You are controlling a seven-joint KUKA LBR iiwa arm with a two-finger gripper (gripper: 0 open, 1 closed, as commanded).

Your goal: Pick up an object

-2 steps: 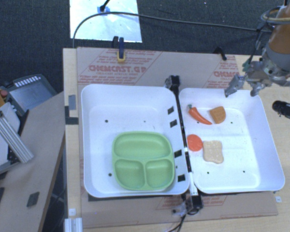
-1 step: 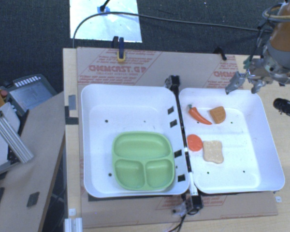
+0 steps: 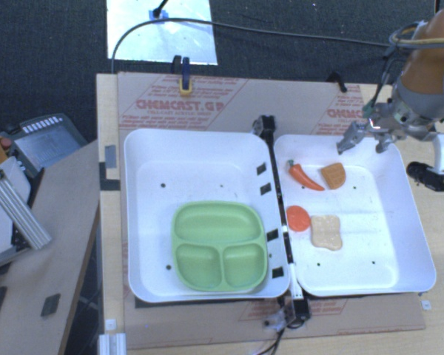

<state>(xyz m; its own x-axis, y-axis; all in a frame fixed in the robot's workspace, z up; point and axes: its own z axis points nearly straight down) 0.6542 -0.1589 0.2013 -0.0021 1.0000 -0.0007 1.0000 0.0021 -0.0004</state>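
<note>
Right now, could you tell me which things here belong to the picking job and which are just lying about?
For the job: gripper, open; carrot, brown piece, red disc, bread slice, in the right bin.

Lying about: green tray in the left bin; yellow clamp.

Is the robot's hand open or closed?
Open. The hand hangs over the right bin's far edge with its two fingers spread apart, nothing between them.
</note>
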